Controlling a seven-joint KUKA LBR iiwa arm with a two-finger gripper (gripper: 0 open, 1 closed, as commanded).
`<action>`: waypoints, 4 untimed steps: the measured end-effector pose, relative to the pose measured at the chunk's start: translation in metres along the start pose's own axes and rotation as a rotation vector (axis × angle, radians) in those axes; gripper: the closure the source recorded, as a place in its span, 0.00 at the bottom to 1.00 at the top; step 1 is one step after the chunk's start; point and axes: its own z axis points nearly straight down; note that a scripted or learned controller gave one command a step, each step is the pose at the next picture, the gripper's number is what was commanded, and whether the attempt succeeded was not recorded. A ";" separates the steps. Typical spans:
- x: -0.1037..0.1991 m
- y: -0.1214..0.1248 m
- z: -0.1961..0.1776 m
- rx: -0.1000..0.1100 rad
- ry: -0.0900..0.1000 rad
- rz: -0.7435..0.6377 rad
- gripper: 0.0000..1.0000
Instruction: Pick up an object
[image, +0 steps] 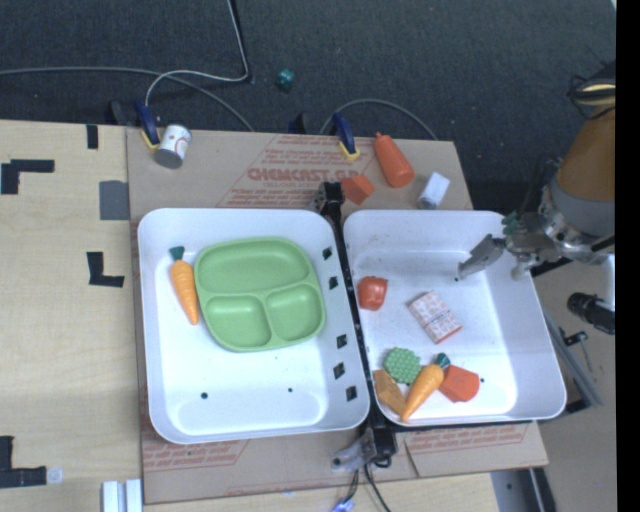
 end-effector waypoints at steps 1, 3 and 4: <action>0.026 -0.015 0.038 0.001 0.001 0.000 0.00; 0.041 -0.028 0.121 -0.005 0.000 -0.001 0.00; 0.014 -0.037 0.121 -0.007 -0.001 0.000 0.00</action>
